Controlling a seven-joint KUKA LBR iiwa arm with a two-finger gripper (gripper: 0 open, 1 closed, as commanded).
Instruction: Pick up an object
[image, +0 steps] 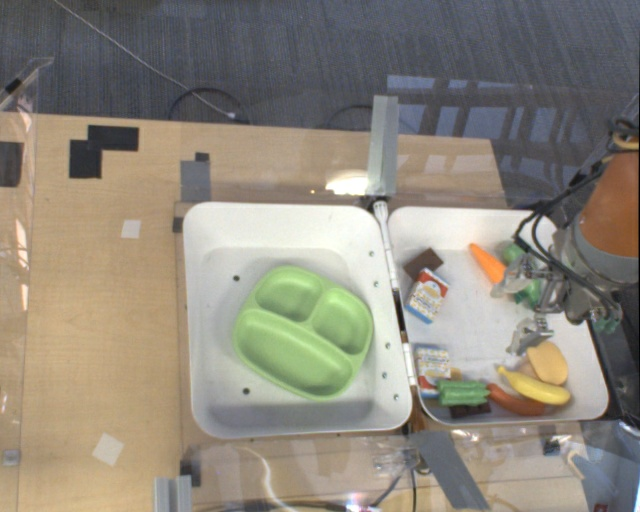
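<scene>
Pale wood bench (110, 330) carries two shallow white bins side by side, with dark carpet behind it.

Right bin (455, 225) holds the loose objects. A tan, potato-like piece (548, 362) lies near the right wall, touching or just above a yellow banana (535, 388) at the front corner. A red-orange item (510, 402) sits under the banana's left end. Beside it, along the front wall: a green block (462, 388) over a dark brown piece (468, 408), and a small printed carton (432, 362) just left of them. Mid-bin: a red-and-white carton with blue side (427, 296), a brown block (421, 263) touching its upper edge, and an orange carrot (487, 262) further right.

Gripper (527, 335) hangs over the right half of this bin, tips just above the tan piece and apart from the carrot. Cannot tell how the tips stand; nothing is visibly between them. Arm (610, 215) enters from the right.

Left bin (280, 225) holds a green divided plate (303, 331), three compartments, lying flat near the centre.
</scene>
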